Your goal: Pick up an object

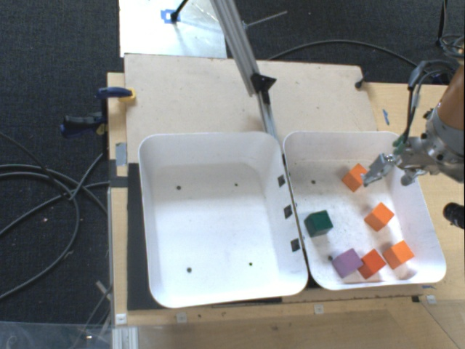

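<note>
1. Bench on dark carpet; two white bins, left bin, right bin.
2. Gripper over the right bin's far side; spread or clenched, cannot tell.
3. Orange cube just beside it; a glancing descent might nudge it away.

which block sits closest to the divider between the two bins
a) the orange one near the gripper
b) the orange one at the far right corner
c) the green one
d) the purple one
c: the green block lies in the right bin just beside the inner wall, while the purple block and every orange block sit further toward the arm's side.
</note>
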Controlling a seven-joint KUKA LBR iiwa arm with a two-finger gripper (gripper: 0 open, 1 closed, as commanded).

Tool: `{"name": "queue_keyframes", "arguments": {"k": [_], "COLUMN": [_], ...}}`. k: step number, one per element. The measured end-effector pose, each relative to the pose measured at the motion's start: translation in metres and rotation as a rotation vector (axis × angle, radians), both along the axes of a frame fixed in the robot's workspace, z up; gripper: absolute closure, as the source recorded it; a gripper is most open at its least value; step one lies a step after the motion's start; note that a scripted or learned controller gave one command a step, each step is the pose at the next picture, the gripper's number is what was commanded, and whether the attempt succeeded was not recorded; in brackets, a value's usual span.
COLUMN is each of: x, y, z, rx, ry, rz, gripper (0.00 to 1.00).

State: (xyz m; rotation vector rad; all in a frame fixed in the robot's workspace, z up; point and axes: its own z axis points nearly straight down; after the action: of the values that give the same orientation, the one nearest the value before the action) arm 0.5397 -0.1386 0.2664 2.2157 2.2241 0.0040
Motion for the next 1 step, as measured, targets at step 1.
{"name": "queue_keyframes", "arguments": {"k": [1], "x": [0.0509], "y": [-0.0284], "z": [-0.1428], "rx": [0.0], "ry": [0.008], "rz": [-0.002], "gripper": [0.0]}}
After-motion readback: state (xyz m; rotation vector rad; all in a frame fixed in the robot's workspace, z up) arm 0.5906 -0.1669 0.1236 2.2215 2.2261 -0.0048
